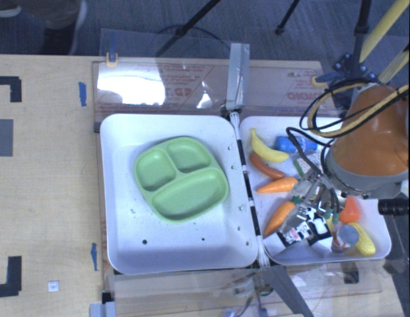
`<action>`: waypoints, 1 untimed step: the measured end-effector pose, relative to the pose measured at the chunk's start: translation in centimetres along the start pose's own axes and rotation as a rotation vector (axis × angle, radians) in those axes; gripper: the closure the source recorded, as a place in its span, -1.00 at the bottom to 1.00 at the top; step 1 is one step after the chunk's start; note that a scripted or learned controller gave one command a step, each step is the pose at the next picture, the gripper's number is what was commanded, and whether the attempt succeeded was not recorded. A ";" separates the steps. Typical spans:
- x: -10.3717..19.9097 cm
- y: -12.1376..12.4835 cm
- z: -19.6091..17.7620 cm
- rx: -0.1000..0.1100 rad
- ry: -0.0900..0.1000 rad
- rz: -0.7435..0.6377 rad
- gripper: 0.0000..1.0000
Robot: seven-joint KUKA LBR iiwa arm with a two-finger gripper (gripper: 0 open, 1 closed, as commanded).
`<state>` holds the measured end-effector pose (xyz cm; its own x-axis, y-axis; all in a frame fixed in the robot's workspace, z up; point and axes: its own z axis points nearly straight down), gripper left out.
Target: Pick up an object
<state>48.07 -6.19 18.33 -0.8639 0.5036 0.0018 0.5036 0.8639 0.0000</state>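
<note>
The right bin (pixel 379 251) holds several toy foods. A yellow banana (pixel 266 149) lies at its far left beside a blue block (pixel 286 142). Below them come a red pepper (pixel 267 168), an orange carrot (pixel 277 185) and a second carrot (pixel 278 218) lying at a slant. My gripper (pixel 300 228) is low in this bin near its front, just right of the second carrot and touching or nearly touching it. The wrist's cables and the orange band (pixel 371 137) hide the bin's middle. I see nothing clearly held.
The left bin (pixel 125 243) carries a green divided plate (pixel 182 177). At the right bin's front right lie a yellow corn piece (pixel 365 240), a small orange-red toy (pixel 350 211) and a grey-topped piece (pixel 343 236). A ridge (pixel 245 183) separates the bins.
</note>
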 end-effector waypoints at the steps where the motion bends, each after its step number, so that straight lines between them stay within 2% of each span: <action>1: -0.8 5.2 -2.0 -0.001 -0.004 -0.101 -1.00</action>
<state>51.34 -2.12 20.34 -0.9101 0.4143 -0.0022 0.4143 0.9101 0.0014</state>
